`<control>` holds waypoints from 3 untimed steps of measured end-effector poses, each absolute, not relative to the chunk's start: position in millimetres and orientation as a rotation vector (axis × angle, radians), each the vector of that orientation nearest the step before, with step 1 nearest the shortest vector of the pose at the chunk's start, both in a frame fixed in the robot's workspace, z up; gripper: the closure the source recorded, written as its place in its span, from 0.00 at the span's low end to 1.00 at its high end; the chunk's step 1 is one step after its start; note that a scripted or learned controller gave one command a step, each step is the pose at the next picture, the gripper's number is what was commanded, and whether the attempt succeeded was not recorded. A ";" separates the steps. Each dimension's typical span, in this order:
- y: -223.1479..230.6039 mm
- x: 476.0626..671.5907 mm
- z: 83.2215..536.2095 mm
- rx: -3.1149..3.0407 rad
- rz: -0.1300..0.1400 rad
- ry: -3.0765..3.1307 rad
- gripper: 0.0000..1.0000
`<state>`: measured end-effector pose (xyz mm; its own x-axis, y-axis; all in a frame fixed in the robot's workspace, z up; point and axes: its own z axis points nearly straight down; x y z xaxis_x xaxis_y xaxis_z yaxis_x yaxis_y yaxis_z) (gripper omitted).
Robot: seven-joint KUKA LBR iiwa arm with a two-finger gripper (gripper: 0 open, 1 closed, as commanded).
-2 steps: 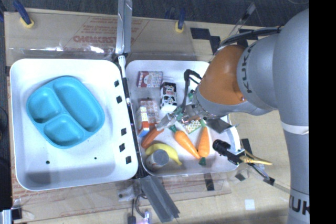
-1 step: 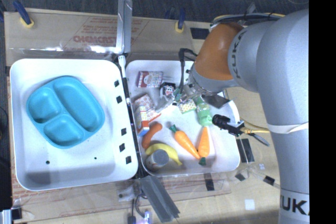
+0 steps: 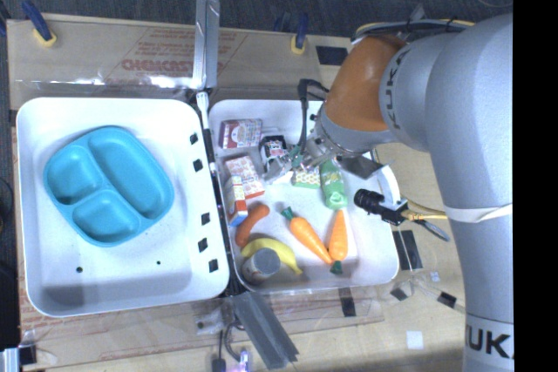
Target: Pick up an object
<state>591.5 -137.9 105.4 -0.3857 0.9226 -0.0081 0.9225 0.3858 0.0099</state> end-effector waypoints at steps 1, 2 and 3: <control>-144.4 566.4 184.5 1.940 -0.004 2.474 1.00; -105.4 557.5 92.3 1.942 -0.003 2.460 1.00; -58.5 579.3 189.2 2.039 -0.005 2.394 1.00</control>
<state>579.3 -58.5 189.2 -0.1589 0.9873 0.0004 0.9873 0.1589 -0.0043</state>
